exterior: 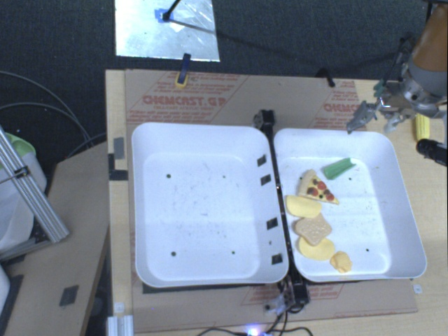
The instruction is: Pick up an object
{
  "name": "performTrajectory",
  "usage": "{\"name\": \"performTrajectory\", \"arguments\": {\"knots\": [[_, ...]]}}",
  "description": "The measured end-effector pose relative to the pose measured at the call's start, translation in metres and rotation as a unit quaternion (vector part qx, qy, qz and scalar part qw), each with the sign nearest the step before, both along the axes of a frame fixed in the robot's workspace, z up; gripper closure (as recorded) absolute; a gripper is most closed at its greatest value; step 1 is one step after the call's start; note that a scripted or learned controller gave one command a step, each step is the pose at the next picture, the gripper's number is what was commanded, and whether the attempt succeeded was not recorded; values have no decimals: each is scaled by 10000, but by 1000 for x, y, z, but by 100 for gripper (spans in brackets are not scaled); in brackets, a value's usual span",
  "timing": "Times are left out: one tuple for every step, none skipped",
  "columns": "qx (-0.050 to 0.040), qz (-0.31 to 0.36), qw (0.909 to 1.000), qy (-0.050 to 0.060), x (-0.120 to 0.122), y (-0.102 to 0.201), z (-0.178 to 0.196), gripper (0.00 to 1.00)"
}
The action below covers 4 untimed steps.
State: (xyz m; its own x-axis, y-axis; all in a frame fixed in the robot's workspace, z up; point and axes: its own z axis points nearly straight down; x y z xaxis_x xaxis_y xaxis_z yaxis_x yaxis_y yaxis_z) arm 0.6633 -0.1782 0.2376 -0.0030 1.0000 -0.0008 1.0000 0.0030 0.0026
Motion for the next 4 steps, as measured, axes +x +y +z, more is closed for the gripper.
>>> {"name": "performTrajectory", "arguments": {"knots": [[24,-15,10000,6,-63,51,-156,0],[2,-6,10000,-62,-58,48,-138,100],[24,40,10000,-19,-141,131,-26,100],[18,41,10000,-33,-148,185,35,100]]}}
